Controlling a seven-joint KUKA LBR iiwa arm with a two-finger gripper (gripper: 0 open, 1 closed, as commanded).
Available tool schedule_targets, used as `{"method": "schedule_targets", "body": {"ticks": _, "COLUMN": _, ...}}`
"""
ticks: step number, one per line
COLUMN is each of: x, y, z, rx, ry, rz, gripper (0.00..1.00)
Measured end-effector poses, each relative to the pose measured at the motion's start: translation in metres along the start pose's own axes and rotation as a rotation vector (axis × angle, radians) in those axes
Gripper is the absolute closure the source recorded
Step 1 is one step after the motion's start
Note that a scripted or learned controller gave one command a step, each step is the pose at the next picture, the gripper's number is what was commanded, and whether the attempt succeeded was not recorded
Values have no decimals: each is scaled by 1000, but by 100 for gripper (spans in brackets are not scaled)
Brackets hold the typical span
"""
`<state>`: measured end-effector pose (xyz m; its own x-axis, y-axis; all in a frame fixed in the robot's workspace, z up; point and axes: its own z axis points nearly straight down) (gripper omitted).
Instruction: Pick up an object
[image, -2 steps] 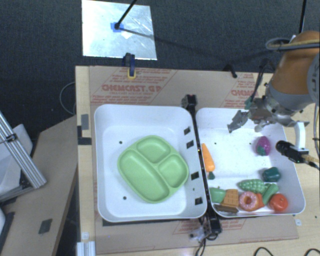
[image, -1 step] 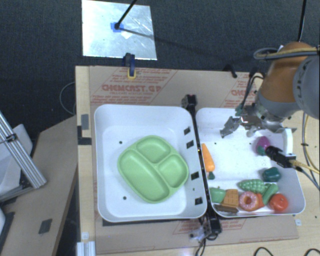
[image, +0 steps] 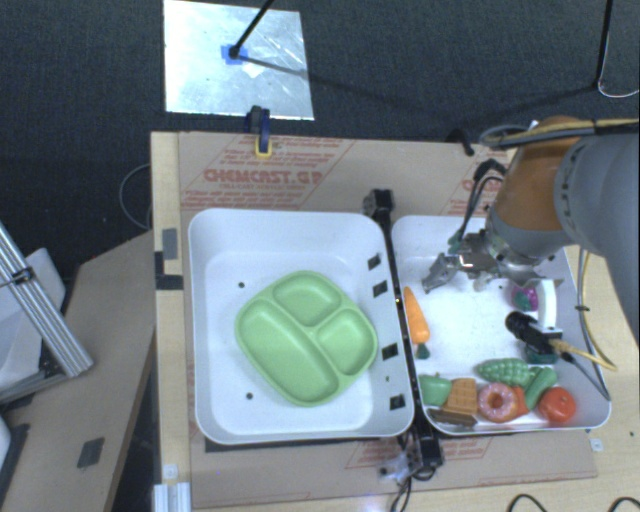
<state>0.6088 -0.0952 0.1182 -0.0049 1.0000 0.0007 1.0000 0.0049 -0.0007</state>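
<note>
My gripper (image: 440, 272) hangs over the upper left part of the right bin (image: 470, 325), open, with nothing between its fingers. An orange carrot (image: 415, 316) with a green tip lies below it, against the bin's left wall. Along the bin's front edge lie a green piece (image: 435, 388), a brown cracker (image: 462, 398), a pink donut (image: 497, 401), a green corn cob (image: 506, 371), a green pepper (image: 541, 383) and a red tomato (image: 559, 403). A small purple thing (image: 523, 296) lies near the right wall, partly hidden by the wrist.
The left bin (image: 215, 300) holds a green divided plate (image: 305, 338). A black divider with clips (image: 390, 300) runs between the bins. Cardboard covers the bench around them, and a blue and yellow clamp (image: 260, 130) sits at its back edge.
</note>
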Motion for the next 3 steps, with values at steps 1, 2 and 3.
{"method": "schedule_targets", "body": {"ticks": 1, "x": 0, "y": 0, "z": 35, "rx": 0, "ry": 0, "rz": 3, "gripper": 0}}
{"method": "schedule_targets", "body": {"ticks": 2, "x": 0, "y": 1, "z": 23, "rx": -4, "ry": -1, "rz": 2, "gripper": 100}}
{"method": "schedule_targets", "body": {"ticks": 3, "x": 3, "y": 5, "z": -40, "rx": -6, "ry": -1, "rz": 0, "gripper": 100}}
